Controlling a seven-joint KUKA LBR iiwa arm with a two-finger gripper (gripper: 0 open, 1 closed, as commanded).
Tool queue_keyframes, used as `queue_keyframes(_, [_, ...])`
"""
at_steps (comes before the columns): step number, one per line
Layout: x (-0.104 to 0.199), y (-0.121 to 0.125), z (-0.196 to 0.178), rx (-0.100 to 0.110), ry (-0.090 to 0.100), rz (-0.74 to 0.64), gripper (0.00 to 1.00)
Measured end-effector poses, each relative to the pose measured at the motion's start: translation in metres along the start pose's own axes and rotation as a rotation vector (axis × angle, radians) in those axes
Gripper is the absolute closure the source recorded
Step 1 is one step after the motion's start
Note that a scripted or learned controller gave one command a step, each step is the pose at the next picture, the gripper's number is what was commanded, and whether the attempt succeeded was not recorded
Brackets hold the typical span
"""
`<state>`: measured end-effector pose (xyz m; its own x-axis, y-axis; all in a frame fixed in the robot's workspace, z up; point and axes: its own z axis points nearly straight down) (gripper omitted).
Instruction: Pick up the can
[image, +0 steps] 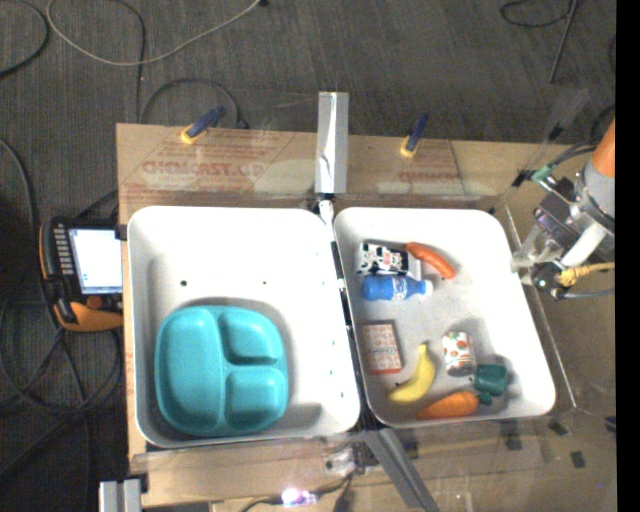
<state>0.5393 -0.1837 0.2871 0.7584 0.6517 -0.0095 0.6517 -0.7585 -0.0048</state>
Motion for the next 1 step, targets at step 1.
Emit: queue_keyframes(1, [0.0,-0.0001,0.0004,0.001,0.0,0.0,0.0])
